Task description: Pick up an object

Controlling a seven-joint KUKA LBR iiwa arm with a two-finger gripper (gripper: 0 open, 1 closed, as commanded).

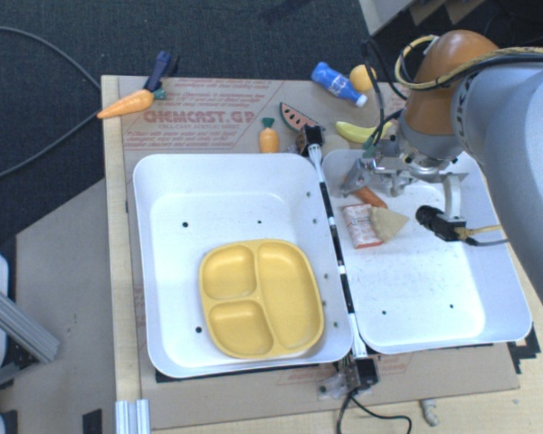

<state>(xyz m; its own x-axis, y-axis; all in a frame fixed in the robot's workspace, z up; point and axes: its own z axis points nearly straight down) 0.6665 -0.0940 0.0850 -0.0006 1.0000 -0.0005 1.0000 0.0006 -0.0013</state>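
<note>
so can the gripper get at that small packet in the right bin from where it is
Probably yes. The gripper hangs over the far end of the right bin, and the packet lies flat just nearer the camera with nothing on top; only a tan wedge touches its side.

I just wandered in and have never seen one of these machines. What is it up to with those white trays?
A grey robot arm reaches in from the right, its end effector low over the far corner of the right bin. Under it lie a small packet, a tan wedge and an orange piece. I cannot tell if it has gripped anything. The left bin holds a yellow divided plate.
</note>
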